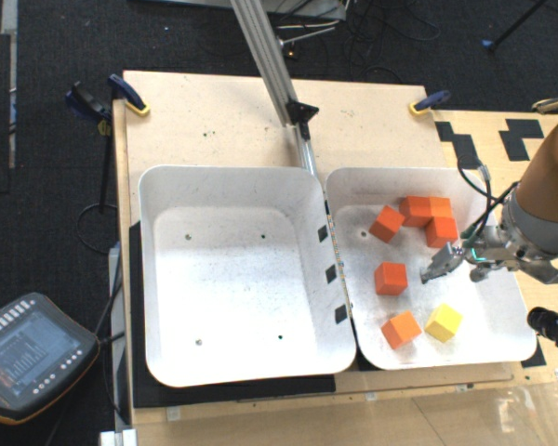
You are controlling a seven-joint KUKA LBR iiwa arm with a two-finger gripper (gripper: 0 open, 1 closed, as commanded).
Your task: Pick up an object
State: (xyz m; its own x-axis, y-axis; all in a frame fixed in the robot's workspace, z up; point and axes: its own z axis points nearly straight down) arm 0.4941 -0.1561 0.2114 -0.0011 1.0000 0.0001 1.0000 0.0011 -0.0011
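Note:
The right bin (pixel 511 328) holds several blocks. A red block (pixel 391 278) lies near its middle. An orange block (pixel 402 329) and a yellow block (pixel 444 323) sit toward the front. At the back, an orange block (pixel 387 223) lies beside a cluster of red-orange blocks (pixel 430 216). My gripper (pixel 456 266) hangs over the bin's right half, right of the red block, in front of the cluster and above the yellow block. It is open, with nothing between its fingers (pixel 437 268).
The left bin (pixel 167 249) sits beside the right one, their rims meeting along the middle. A metal pole (pixel 270 59) slants in from the back to the bins' junction. Clamps (pixel 130 96) hold the board's back corners. A teach pendant (pixel 28 356) lies at the front left.

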